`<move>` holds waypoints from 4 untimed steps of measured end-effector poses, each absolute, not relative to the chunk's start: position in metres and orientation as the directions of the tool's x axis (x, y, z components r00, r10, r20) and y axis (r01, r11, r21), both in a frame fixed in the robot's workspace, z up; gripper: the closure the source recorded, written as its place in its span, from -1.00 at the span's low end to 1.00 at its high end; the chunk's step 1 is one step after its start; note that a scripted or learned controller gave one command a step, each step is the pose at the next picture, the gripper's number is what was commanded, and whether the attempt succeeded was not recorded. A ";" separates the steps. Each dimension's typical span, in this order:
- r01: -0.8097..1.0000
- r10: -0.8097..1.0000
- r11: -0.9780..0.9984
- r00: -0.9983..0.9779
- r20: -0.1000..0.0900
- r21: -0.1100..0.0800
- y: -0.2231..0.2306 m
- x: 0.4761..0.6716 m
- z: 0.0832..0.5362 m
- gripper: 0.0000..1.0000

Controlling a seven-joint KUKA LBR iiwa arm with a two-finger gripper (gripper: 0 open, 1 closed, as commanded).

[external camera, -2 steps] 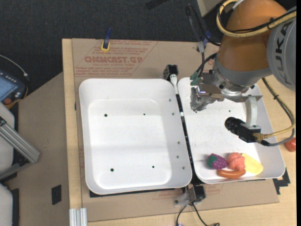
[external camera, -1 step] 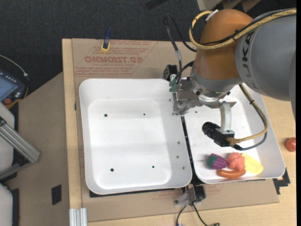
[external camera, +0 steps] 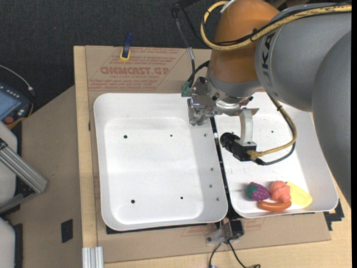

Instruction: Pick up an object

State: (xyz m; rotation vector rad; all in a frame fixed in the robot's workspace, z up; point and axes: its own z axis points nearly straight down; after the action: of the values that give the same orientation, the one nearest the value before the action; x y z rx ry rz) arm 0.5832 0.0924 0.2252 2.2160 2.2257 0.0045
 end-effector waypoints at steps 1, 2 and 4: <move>1.000 1.000 0.002 -0.002 0.001 0.015 0.090 0.618 0.323 1.00; 1.000 1.000 -0.005 0.005 -0.002 -0.011 0.050 0.562 0.246 1.00; 1.000 1.000 0.001 -0.001 0.001 0.012 0.095 0.608 0.316 1.00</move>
State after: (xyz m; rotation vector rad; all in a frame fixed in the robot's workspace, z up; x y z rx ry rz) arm 0.6078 0.0952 0.3160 2.2148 2.2175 0.0141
